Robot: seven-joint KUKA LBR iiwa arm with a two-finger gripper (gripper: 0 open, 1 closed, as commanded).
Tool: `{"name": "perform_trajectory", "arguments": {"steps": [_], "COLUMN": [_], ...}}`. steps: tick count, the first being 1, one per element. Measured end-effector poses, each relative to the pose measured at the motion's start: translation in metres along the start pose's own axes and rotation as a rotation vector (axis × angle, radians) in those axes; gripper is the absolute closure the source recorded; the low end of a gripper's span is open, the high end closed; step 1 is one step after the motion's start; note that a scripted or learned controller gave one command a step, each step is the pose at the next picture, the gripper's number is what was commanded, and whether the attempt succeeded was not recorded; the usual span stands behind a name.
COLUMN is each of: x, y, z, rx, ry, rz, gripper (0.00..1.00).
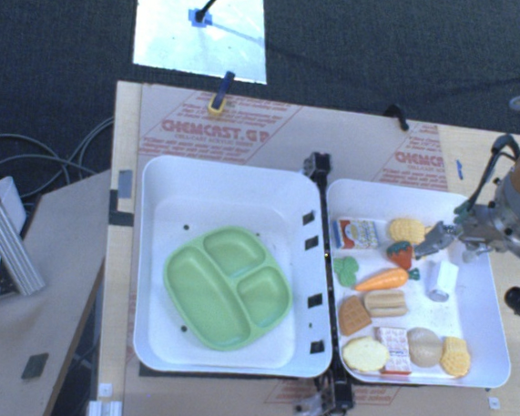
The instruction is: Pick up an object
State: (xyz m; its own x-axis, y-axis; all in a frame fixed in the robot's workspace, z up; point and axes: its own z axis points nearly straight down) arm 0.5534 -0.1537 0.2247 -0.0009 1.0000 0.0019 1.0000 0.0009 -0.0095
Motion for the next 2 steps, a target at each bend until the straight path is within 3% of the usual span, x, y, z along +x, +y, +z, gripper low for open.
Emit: {"name": "perform_trajectory", "arguments": {"steps": [1,2], "x": [0.0,0.005], "y": [0.002,0.009], "z": [-0.006,0.039], "rx": [-0.011,-0.007], "ry": [-0.002,-0.001], "rz": [-0.003,-0.002], "gripper": [0.0,0.0]}}
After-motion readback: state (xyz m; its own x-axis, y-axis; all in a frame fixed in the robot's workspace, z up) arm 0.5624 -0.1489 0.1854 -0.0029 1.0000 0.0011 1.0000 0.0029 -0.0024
